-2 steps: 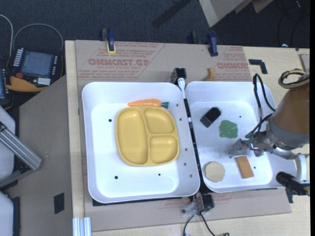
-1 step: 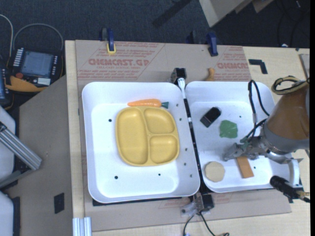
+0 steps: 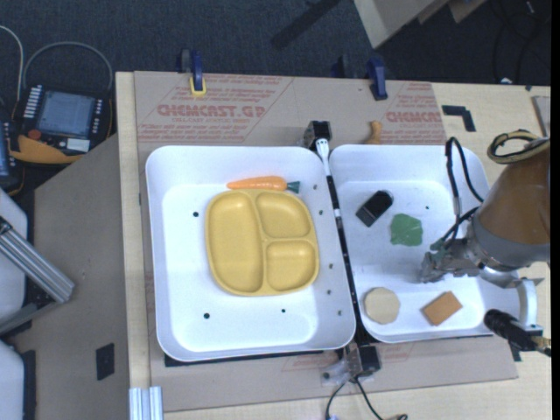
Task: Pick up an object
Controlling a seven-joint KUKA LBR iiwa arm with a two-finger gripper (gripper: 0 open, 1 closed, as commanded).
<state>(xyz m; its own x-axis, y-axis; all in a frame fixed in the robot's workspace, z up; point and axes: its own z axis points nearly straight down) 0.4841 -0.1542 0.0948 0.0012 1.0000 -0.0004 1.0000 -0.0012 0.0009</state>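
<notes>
**Operator:** Four loose objects are counted in the right bin (image 3: pixel 350 234). How is the gripper (image 3: pixel 435 265) placed against them?

**Technician:** The gripper is seen low inside that bin, with the arm (image 3: pixel 521 213) brought in from the right. The green piece (image 3: pixel 406 229) is located just above and slightly left of the jaws. The orange-brown block (image 3: pixel 441 308) is found just below them, toward the near wall. The round tan disc (image 3: pixel 381 304) lies below and to the left, and the black block (image 3: pixel 374 207) sits further up and left, beyond the green piece.

**Operator:** Is anything held?

**Technician:** Nothing is seen between the jaws. How far they are parted cannot be told; the tips are small and dark against the wrist.

**Operator:** Why is this position judged to have been taken?

**Technician:** A descent between the green piece and the orange-brown block is suggested, so either could be the target. No object is touched as far as can be made out.

**Operator:** And the left bin (image 3: pixel 175 252)?

**Technician:** A yellow divided tray (image 3: pixel 261 241) is laid in it, with a carrot (image 3: pixel 257 183) just behind the tray. Both are well apart from the jaws, across the shared wall.
</notes>
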